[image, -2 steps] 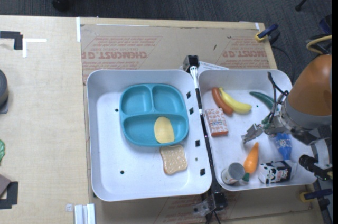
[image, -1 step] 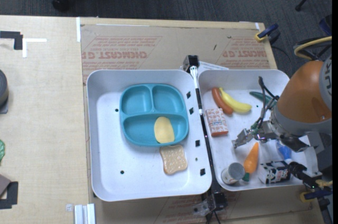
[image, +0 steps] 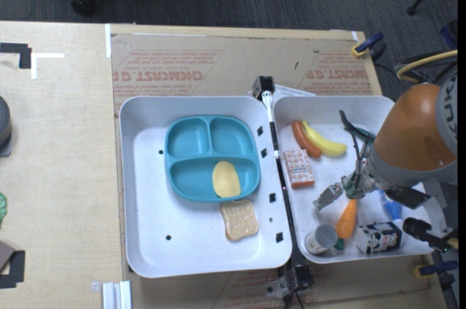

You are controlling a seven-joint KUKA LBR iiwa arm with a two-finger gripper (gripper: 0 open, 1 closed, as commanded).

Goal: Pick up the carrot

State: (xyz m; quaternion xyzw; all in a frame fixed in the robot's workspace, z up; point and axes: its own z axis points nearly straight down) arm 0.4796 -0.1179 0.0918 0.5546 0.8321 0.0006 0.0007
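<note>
Carrot: I see the carrot (image: 346, 218) lying lower right of frame, in the right bin (image: 287, 154), between a small cup (image: 322, 237) and a black-and-white carton (image: 380, 237).
Gripper: my gripper (image: 342, 191) hangs just above the carrot's top end.
Fingers: I cannot tell whether they are spread or pressed together.
Left bin: teal divided plate (image: 211, 158) holding a yellow piece (image: 226, 179).

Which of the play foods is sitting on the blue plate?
The yellow chip in the plate's big section. The toast lies just off it; the others are in the right bin.
</note>
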